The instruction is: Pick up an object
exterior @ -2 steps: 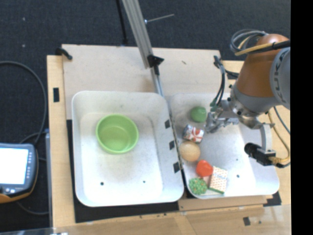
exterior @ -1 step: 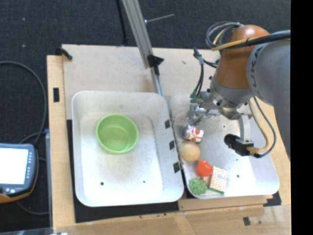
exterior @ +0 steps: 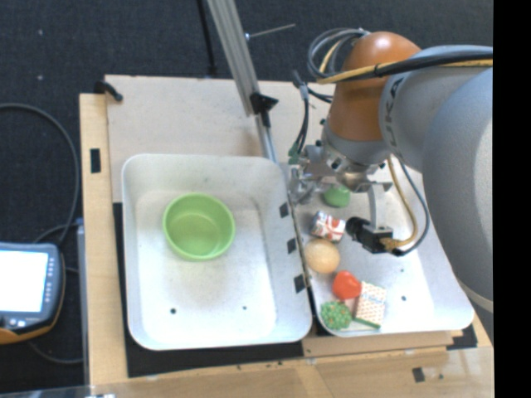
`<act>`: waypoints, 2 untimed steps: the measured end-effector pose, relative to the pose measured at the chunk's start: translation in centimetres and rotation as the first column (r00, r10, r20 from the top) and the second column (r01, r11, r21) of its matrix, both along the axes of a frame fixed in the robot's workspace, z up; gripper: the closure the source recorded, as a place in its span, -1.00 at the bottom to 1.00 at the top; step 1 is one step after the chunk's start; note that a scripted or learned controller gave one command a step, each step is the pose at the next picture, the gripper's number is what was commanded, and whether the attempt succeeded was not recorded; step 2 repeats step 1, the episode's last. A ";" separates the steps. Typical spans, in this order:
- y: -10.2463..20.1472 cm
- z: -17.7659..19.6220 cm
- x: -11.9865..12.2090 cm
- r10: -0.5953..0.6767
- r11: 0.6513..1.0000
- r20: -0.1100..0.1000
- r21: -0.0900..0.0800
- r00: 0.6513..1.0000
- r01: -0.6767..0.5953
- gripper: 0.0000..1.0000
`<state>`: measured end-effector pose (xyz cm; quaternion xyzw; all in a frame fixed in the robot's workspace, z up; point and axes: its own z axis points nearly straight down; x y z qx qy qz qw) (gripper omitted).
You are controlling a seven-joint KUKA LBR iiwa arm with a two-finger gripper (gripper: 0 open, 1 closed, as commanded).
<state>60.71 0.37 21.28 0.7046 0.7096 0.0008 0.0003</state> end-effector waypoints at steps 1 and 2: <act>4.8 1.6 2.3 0.000 1.000 0.002 0.001 1.000 0.000 1.00; 4.8 1.6 2.3 0.000 1.000 0.002 0.001 1.000 0.000 1.00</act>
